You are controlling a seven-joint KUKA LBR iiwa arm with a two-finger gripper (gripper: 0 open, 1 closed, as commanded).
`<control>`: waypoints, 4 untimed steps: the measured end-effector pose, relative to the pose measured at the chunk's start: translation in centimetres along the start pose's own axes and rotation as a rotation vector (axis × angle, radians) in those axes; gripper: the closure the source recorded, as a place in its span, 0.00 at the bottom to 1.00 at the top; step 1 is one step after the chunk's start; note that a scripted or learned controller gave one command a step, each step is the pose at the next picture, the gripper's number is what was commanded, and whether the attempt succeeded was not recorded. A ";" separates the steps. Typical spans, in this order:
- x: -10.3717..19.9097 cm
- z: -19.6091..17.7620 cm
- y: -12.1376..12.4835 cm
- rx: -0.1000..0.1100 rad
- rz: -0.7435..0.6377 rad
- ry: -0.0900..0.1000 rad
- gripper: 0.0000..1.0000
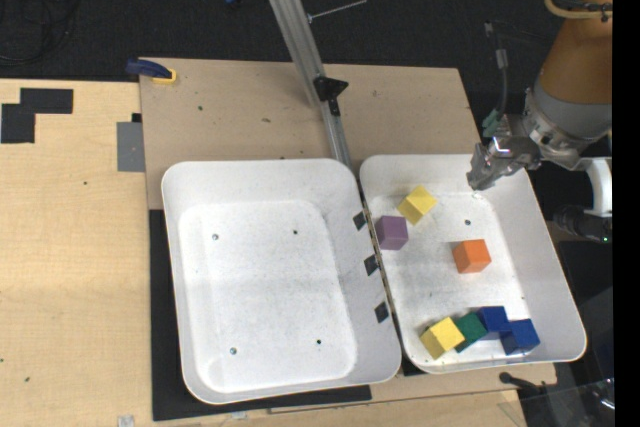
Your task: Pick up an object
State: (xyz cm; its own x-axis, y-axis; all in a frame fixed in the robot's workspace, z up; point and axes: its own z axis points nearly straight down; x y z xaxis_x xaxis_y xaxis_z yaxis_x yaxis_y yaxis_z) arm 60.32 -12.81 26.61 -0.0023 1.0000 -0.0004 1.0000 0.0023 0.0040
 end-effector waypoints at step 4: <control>15.4 0.1 -3.2 0.009 -0.002 0.003 1.00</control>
State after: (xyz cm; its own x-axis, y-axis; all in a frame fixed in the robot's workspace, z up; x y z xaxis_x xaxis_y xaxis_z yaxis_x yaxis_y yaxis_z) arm 57.03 2.59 26.50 -0.0045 1.0000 0.0025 1.0000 0.0045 -0.0047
